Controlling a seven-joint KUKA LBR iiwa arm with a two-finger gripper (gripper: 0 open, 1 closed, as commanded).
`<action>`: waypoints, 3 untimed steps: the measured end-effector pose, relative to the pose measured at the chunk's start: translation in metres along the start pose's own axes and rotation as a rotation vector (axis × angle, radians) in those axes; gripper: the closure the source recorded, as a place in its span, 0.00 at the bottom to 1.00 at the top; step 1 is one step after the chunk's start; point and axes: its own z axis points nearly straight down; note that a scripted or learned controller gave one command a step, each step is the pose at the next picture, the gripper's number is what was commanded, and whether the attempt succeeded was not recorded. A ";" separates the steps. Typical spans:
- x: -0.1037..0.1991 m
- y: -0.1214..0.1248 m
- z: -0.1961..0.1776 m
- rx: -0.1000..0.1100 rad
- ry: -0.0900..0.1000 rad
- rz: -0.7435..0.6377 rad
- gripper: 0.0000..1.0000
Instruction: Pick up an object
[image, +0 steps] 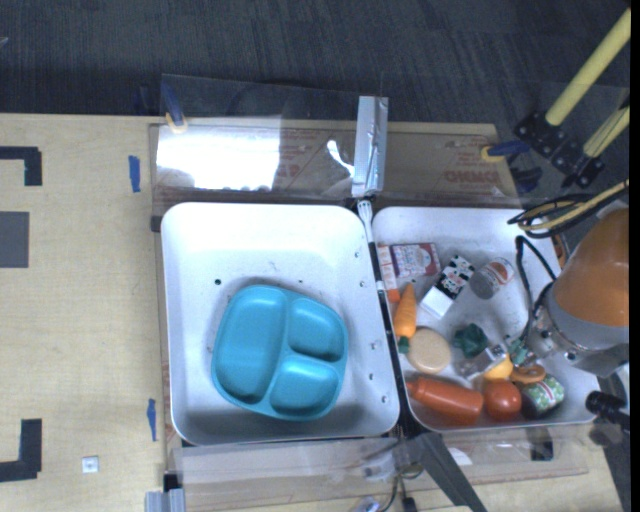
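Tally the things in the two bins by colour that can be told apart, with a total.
Blue: 1, the divided plate
Orange: 1, the carrot
Red: 2, the sausage and the tomato
Tan: 1, the round bun
Total: 5; the rest is too jumbled to count.

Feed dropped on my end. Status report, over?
Arm over right bin, right side. Nothing seen held; toys heaped there, red sausage and carrot nearest the divider. Blue tray alone in left bin.
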 end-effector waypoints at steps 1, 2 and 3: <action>-0.029 0.066 -0.029 0.001 -0.001 -0.066 0.00; -0.060 0.124 0.001 0.002 -0.001 -0.152 0.00; -0.004 0.093 0.001 0.002 0.001 -0.172 0.00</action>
